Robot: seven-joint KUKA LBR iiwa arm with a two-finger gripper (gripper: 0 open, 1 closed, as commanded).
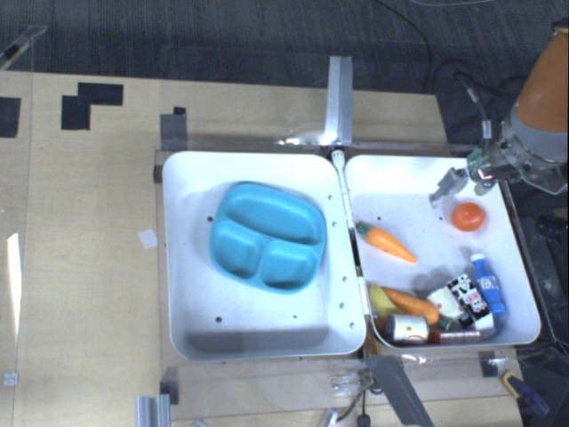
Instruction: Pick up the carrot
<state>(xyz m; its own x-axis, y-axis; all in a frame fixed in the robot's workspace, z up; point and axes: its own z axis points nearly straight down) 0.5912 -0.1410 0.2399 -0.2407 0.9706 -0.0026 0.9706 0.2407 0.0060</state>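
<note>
Gripper [462,178], fingers' state unclear, hovers at two o'clock over right bin [404,172] (tomato [468,216] beside it); carrot [388,242] lies centre-left. Left bin [187,265] holds blue tray [266,236].

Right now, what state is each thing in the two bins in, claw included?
Carrot: lying loose in the right bin, untouched.
Tomato: resting free, just below the claw.
Claw: above the right bin's far corner, holding nothing.
Blue divided plate: upright in the left bin.
Bottles and toy food: heaped in the near corner.
</note>
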